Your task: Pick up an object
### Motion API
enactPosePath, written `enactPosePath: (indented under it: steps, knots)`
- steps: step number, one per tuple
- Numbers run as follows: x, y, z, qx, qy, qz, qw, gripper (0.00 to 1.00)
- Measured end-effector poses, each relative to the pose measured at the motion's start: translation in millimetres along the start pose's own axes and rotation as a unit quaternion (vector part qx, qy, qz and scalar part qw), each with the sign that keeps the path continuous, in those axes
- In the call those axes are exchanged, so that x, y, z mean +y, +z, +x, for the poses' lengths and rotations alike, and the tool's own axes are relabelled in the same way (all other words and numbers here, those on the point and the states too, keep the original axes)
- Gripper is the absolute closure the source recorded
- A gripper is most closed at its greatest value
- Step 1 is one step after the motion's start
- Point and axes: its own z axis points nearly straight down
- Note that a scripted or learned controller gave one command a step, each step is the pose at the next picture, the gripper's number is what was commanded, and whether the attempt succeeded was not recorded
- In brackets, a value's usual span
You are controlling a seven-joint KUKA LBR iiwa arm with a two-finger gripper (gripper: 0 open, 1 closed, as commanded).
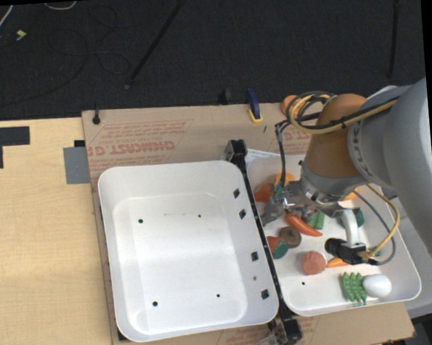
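A: What sits around the two bins?

B: A brown cardboard sheet (161,135) lies under them, printed with red lettering that reads reversed. A blue clip (254,105) stands at its far edge, and a small black peg (95,116) at its far left corner.

A: And the bench?

B: The wooden benchtop (36,256) stretches out to the left. Black tape patches (1,144) mark its far left part, and a grey square (75,164) lies just beside the cardboard.

A: Behind that?

B: Dark carpet (191,43), with black cables (118,60) trailing over it. A black divider strip (256,232) with clips runs between the bins.
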Motion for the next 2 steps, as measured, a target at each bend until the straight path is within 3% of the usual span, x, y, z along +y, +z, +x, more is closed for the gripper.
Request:
enactPosePath:
  steps: [1,2]
  knots:
    - [-47.2,0.4,-18.0,0.0,0.0,0.0,1.0,0.0]
    - [11.4,-1.1,-34.8,-0.001,-0.003,-0.004,1.0,0.0]
